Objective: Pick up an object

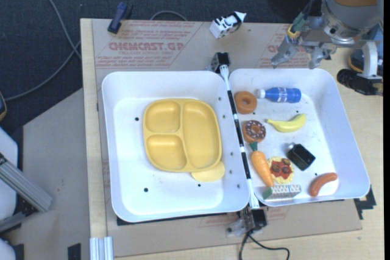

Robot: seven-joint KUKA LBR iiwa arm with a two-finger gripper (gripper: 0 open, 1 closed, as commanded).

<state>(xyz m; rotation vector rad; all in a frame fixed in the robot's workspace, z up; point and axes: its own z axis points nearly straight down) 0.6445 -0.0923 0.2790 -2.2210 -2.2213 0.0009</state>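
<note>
- Gripper [300, 53] hangs above the far rim of the right bin [350, 131]; its fingers look spread, with nothing between them.
- You have nothing picked yet: the blue bottle [280, 94], banana [287, 123] and carrot [262, 168] lie in that bin.
- Descent, grasp and lift all remain.

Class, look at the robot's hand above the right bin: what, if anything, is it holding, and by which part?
Nothing. The grey two-finger hand hangs open above the far rim of the right white bin, with no object between its fingers.
</note>
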